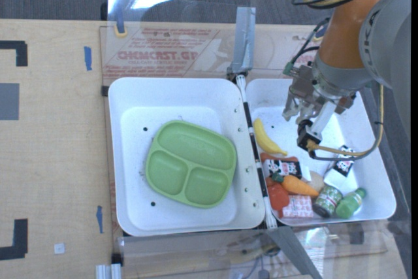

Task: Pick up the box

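Observation:
A flat red box [283, 168] with black-and-white print lies in the right bin [375, 140] near its left wall. An orange carrot [300, 185] rests across its front part. My gripper [297, 115] hangs above the bin's back half, behind and a little right of the box and apart from it. Its fingers stand open with nothing between them. A yellow banana [266, 138] lies between the gripper and the box.
A red-and-white packet [298, 207], a red piece [277, 196], a green can [327, 200] and a green bottle [351, 202] crowd the right bin's front. The left bin [130, 108] holds a green divided plate [191, 163].

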Robot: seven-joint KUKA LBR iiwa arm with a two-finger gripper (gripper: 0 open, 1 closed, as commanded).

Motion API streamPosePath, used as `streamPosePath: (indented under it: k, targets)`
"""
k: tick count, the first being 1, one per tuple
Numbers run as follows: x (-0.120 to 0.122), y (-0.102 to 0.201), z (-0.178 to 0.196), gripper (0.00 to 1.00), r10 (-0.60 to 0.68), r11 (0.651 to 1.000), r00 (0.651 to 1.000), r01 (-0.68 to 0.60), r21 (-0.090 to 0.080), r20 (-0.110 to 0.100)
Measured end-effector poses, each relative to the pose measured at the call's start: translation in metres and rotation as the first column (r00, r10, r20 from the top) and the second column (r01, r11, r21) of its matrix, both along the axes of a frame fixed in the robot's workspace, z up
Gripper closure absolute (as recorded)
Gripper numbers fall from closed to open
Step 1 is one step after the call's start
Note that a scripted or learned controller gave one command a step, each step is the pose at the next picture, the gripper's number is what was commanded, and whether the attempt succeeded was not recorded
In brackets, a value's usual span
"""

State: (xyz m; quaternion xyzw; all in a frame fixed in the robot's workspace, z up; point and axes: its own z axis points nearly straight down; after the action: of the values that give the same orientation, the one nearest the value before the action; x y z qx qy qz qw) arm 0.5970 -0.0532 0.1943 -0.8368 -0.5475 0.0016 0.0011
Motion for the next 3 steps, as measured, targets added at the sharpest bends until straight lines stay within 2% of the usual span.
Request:
streamPosePath:
  k: [1, 2, 3]
  targets:
    - [0.0, 0.0, 0.0, 0.0, 0.0, 1.0, 1.0, 0.0, 0.0, 0.0]
    - [0.011, 0.014, -0.01, 0.0, -0.011, 1.0, 1.0, 0.011, -0.001, 0.004]
    - [0.011, 0.014, -0.01, 0.0, -0.011, 1.0, 1.0, 0.011, -0.001, 0.004]
